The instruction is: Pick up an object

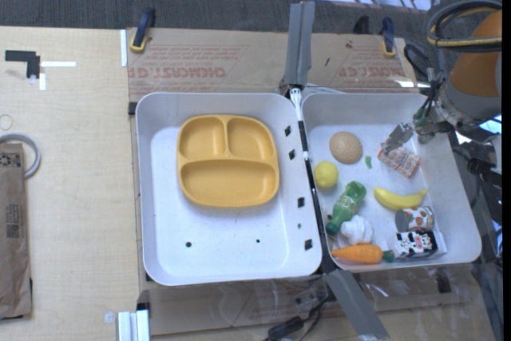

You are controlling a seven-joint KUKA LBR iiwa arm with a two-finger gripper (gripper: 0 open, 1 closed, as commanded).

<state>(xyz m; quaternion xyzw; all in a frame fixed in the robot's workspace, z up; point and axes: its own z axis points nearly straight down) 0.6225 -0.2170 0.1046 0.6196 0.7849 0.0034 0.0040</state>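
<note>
1. I am reaching in from the right edge of the frame, my orange band sitting at the upper right, above the right bin (467,196).
2. My gripper (421,128) is hanging over the upper right part of that bin; whether it is spread or clenched, I cannot tell from this angle.
3. A crumpled snack packet (398,154), silver and red, is lying just left of and below my gripper; whether I am touching it, I cannot tell.
4. Below the packet a banana (399,197) is resting, and under it a small printed carton (416,218) and a black-and-white cow-patterned carton (418,243).
5. Toward the bin's left side a tan round bun-like object (346,147) is sitting above a lemon (325,174), a green bottle (346,206), a white lumpy item (356,230) and a carrot (358,254) along the lower edge.
6. A tiny green scrap (368,162) is lying between the round object and the packet.
7. The left bin (231,251) is holding a yellow divided plate (228,160) in its upper half.
</note>
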